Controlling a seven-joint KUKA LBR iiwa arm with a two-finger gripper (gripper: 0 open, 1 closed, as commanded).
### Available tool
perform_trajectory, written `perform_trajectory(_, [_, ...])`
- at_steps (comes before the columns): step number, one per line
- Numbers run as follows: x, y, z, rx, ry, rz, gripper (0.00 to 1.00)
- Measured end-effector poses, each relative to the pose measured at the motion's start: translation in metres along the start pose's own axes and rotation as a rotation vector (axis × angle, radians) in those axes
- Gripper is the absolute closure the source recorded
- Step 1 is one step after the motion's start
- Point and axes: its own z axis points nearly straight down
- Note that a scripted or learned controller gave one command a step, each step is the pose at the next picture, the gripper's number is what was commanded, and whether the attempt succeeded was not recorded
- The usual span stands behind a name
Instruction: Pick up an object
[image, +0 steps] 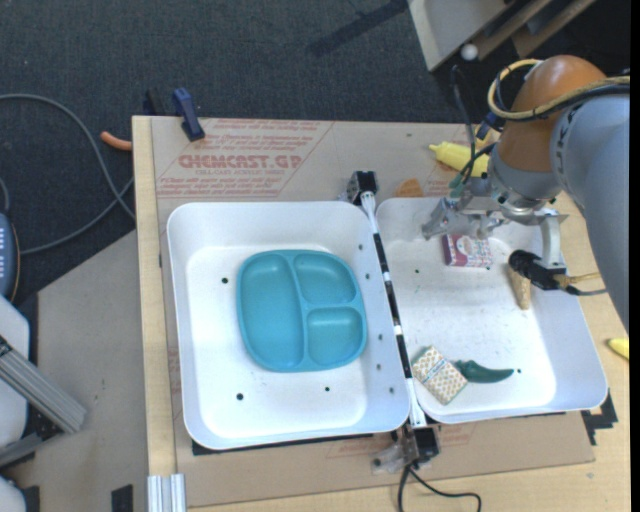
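Likely target: small pink-and-white printed carton (467, 250), lying flat on the floor of the right white bin (470, 310), at that bin's far end, roughly mid-width and clear of its walls.

Handling, as a judgement: it looks like light cardboard or a packet, nearly weightless for this arm. Thin walls will probably crush or bow under a hard squeeze. The printed face may be glossy and a bit slick. Best hold is across the two short sides with jaws straddling the body, coming straight down, with low force. It sits low, so the tips have to reach nearly to the bin floor or they will skate over the top.

The grey two-finger gripper (470, 222) hangs directly over the carton at the right bin's far end. Whether it is spread or closed can't be read from this angle, and nothing shows the carton clamped, so no grasp can be claimed.

Rest of the right bin:
- tan stick-like piece (522, 291) at the bin's right side, near the carton but apart from it
- small checker-patterned box (438, 374) at the near-left corner
- dark green pepper-shaped toy (490, 373) touching or just beside that box, towards mid-bin

Risk: a miss nudges the carton sideways.

Left of the right bin, the second white bin (200, 260) holds a teal divided plastic plate (300, 308).
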Motion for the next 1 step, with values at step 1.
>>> perform_trajectory(1, [-0.0055,-0.0014,0.0119,0.006,0.005,0.000,0.00])
